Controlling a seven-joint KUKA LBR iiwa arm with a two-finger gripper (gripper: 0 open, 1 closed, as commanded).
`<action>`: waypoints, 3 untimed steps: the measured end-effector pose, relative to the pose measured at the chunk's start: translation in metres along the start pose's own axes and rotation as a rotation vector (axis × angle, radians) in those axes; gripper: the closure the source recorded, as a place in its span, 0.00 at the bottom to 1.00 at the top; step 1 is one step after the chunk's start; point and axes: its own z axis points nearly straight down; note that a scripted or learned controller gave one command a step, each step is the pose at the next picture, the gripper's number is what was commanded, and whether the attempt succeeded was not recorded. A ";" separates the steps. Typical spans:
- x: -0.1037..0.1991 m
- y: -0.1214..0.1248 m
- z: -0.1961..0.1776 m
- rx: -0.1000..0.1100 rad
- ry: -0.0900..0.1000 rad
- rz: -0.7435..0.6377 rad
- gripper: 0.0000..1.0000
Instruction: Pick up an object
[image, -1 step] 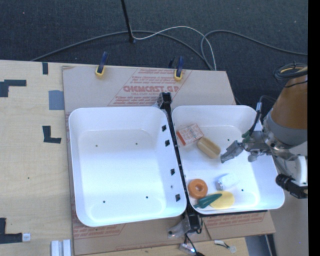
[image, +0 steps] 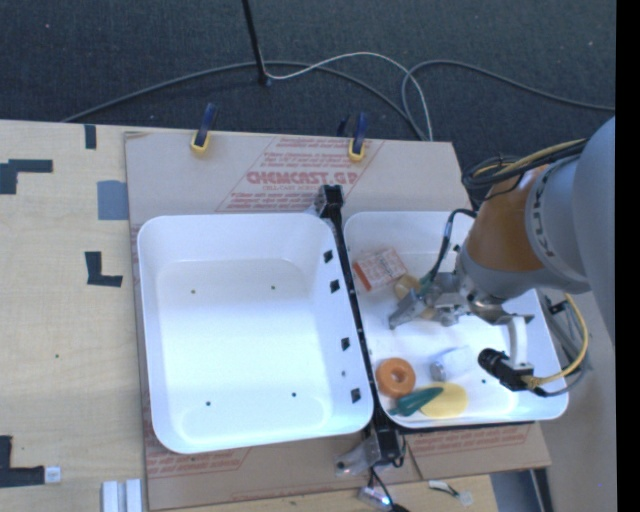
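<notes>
So my arm (image: 560, 220) comes in from the right, grey casing with the orange band (image: 500, 235) sitting just above the wrist, bent down and leftward. My gripper (image: 405, 312) is at the low end, pointing left and down, its metal fingers (image: 398, 316) angled away from the wrist.

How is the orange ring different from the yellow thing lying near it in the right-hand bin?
The orange ring is round with a hole in its middle; the yellow object is a solid oval. The orange ring lies near the divider between the bins; the yellow object lies nearer the front wall, touching a green item. Both rest in the right bin.
</notes>
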 end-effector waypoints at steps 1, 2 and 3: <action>0.001 0.041 -0.005 -0.007 -0.001 0.001 0.00; 0.001 0.040 -0.005 -0.007 -0.001 0.002 0.00; 0.001 0.040 -0.005 -0.007 -0.001 0.002 0.00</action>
